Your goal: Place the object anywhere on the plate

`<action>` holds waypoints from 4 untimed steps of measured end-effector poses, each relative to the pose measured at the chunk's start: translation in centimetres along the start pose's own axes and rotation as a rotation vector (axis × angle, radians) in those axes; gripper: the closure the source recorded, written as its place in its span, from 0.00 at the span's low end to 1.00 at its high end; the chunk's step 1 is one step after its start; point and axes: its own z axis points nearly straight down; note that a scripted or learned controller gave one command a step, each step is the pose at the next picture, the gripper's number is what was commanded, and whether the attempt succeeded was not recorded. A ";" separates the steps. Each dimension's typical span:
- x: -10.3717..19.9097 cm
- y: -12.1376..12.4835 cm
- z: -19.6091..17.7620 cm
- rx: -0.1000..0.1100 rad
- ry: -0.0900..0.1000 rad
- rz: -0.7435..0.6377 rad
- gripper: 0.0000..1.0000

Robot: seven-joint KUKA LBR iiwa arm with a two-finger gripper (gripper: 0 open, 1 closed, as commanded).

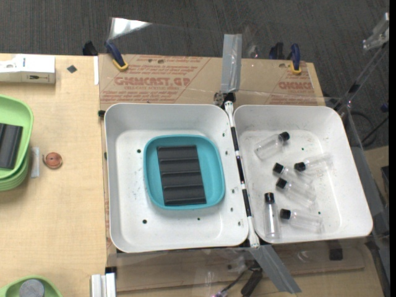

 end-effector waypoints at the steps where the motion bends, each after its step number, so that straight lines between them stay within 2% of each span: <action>1: 0.0 0.0 0.0 0.000 0.000 0.000 0.00; 4: 0.0 0.0 0.0 0.000 0.000 0.000 0.00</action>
